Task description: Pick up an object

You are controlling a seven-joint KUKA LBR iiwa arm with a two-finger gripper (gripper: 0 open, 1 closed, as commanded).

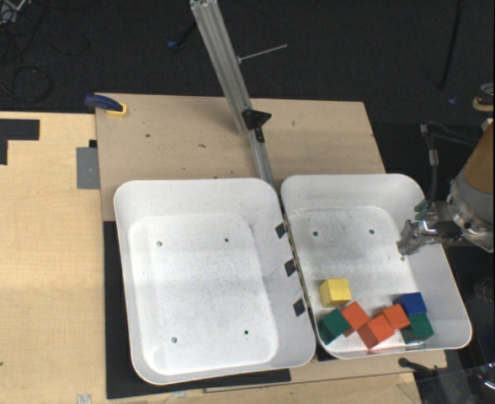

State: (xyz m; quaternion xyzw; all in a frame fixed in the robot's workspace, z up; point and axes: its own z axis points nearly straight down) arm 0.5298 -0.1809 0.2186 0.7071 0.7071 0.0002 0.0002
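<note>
The grey metal gripper [412,236] is seen over the right edge of the right shallow white bin [348,188]. Nothing is seen held by it. Small wooden blocks are piled at the near end of that bin: a yellow block [336,290], two orange blocks [377,325], two green blocks [333,324] and a blue block [412,302]. A left white bin [146,196] is placed beside it.

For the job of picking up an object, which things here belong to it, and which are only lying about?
Belonging to the job:
- claw, at the right bin's right edge
- right bin
- yellow block
- two orange blocks
- two green blocks
- blue block

Only lying about:
- left bin
- metal rail
- blue and yellow clamp
</note>
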